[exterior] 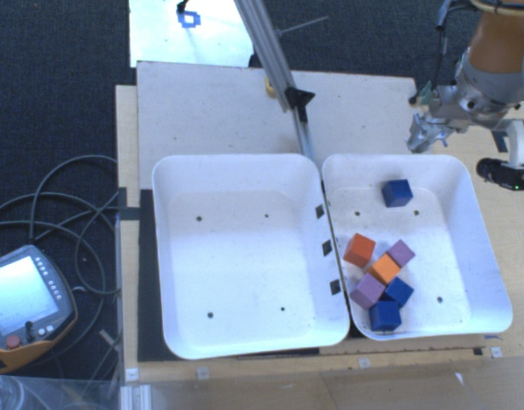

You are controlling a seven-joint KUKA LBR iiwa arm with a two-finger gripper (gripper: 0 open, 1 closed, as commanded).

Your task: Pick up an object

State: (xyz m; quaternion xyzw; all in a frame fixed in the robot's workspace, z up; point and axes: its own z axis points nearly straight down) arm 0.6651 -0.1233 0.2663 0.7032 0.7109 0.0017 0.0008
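The right bin [475, 229] holds several small blocks. A dark blue cube [397, 192] lies alone near its far side. Closer to the front sit an orange block [359, 249], a lighter orange block [385, 269], two purple blocks [401, 253] [368, 290] and two blue blocks [399, 291] [384, 315], bunched together. My gripper [422, 135] hangs above the bin's far rim, up and to the right of the lone blue cube, with nothing seen between its fingers.
The left bin [168, 229] stands beside the right one. A slanted metal pole [266, 45] crosses the back of the bench. A teach pendant [23, 301] and cables lie on the floor at the left.
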